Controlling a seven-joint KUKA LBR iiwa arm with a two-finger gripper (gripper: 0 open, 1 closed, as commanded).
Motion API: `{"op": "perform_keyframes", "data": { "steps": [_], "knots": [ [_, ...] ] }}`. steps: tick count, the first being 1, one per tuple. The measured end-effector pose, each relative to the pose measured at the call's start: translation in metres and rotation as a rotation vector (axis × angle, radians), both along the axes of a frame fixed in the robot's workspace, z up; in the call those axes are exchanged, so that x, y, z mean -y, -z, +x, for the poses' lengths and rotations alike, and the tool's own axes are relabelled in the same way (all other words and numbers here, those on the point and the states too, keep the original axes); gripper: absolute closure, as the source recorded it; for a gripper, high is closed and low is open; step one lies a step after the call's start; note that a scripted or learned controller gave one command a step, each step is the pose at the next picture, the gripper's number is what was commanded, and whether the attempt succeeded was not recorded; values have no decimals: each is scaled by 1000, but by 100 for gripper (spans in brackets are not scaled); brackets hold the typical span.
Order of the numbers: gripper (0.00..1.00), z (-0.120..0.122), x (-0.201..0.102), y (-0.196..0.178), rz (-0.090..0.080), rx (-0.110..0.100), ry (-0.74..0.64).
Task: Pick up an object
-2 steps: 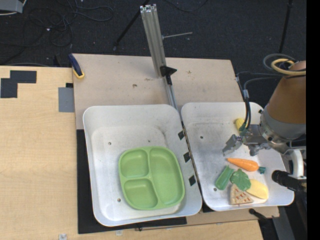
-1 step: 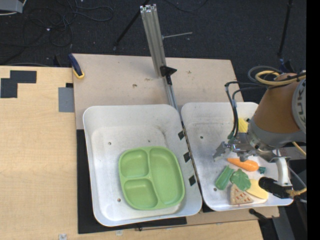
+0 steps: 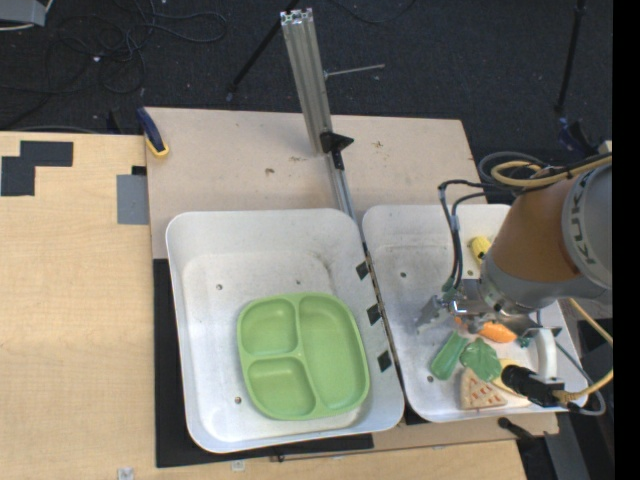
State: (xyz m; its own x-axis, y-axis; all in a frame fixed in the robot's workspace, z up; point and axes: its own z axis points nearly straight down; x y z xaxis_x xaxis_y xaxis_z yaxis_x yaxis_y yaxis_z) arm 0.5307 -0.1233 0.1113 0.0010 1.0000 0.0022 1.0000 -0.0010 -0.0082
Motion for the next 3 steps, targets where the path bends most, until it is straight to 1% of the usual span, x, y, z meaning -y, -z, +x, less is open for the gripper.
{"op": "perform_keyframes", "data": {
  "steps": [1, 2, 3],
  "knots": [
    [100, 1, 2, -12, -1, 3, 5],
    [100, -4, -1, -57, -2, 9, 0],
    [100, -4, 0, -90, -2, 10, -1]
  ]
}}
